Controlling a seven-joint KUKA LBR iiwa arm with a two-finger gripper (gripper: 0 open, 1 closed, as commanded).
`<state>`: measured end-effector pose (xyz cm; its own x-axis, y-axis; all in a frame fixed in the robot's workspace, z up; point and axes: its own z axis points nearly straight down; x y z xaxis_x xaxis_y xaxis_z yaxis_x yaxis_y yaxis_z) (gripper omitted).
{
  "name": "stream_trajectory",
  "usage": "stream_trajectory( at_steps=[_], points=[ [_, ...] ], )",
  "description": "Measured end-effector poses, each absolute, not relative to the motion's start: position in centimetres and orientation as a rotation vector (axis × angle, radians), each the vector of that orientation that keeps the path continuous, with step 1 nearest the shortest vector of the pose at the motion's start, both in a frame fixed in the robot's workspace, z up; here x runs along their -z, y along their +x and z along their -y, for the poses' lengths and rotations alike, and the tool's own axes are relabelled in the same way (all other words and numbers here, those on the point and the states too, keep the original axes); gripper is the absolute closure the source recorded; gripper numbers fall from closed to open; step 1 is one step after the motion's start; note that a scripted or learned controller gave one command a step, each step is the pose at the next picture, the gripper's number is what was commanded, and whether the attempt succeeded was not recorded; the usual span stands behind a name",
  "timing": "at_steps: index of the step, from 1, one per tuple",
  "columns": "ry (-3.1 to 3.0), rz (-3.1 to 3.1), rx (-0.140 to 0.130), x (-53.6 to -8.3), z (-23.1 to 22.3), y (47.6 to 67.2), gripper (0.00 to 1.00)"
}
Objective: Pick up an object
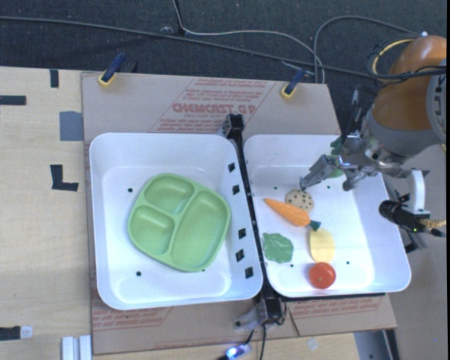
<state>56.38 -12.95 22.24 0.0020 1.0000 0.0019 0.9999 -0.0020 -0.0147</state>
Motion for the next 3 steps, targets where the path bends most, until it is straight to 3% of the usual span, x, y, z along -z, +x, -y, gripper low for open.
stream_trajectory(
  at_steps=[1, 3],
  points=[
    [-2.219, 2.222, -0.002, -22.9, 12.9, 56.7, 0.00],
    [-2.217, 2.218, -0.008, -11.6, 14.1, 55.2, 0.00]
  ],
)
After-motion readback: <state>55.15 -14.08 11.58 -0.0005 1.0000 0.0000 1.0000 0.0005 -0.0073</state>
